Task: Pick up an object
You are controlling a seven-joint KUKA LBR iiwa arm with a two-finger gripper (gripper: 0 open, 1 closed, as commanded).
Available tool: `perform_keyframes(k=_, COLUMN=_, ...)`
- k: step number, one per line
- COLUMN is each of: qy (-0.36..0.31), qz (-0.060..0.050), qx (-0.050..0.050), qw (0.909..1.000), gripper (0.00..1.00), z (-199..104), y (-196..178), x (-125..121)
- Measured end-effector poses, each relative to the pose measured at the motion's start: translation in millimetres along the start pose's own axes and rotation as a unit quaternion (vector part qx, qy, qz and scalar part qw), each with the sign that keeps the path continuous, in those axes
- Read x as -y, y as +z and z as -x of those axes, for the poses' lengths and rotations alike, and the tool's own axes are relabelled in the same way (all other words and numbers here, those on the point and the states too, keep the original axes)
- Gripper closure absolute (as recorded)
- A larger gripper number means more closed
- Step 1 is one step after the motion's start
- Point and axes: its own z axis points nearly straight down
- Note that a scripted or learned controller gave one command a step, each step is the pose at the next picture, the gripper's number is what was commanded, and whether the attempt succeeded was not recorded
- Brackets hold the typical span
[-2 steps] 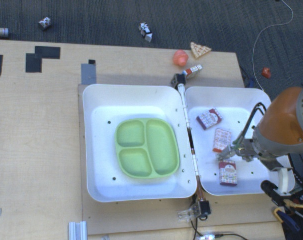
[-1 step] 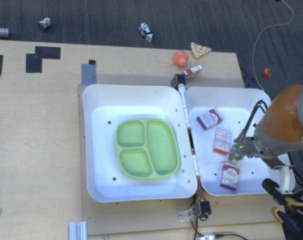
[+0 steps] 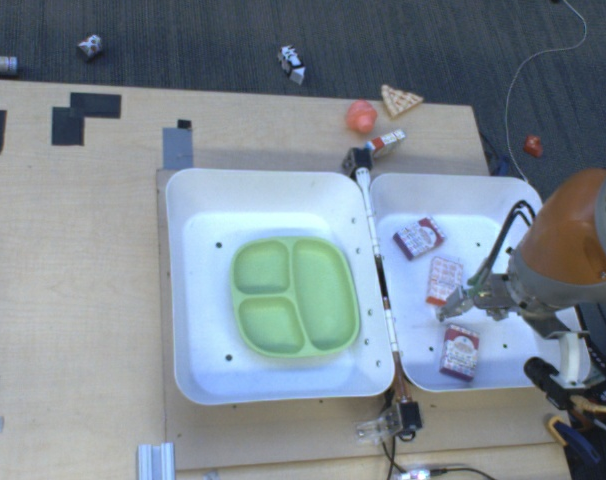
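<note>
Three small red-and-white packets lie in the right bin (image 3: 503,200): one packet (image 3: 419,238) at the back, a second packet (image 3: 444,278) in the middle, and a third packet (image 3: 460,352) near the front. My gripper (image 3: 457,306) hangs low over the bin, between the middle and front packets, close to the lower edge of the middle one. The grey arm with its orange band (image 3: 581,236) reaches in from the right and covers the bin's right side.
A green divided plate (image 3: 294,297) fills the middle of the left bin (image 3: 198,218). A red ball (image 3: 361,116), a pizza-slice toy (image 3: 400,99) and a small tube (image 3: 387,142) lie on the bench behind the bins. Cables run at the front right.
</note>
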Motion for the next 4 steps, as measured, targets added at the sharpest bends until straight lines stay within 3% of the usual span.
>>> perform_keyframes(k=1, qy=0.0, qz=-0.007, qx=0.0, qw=1.0, gripper=0.0, z=-30, y=13, x=6)
perform_keyframes(k=2, qy=-0.001, qz=-0.004, qx=0.0, qw=1.0, gripper=1.0, z=-31, y=2, x=3)
perform_keyframes(k=3, qy=-0.001, qz=-0.004, qx=0.0, qw=1.0, gripper=0.0, z=-31, y=2, x=3)
perform_keyframes(k=4, qy=-0.002, qz=-0.002, qx=0.0, qw=1.0, gripper=1.0, z=-32, y=-8, x=1)
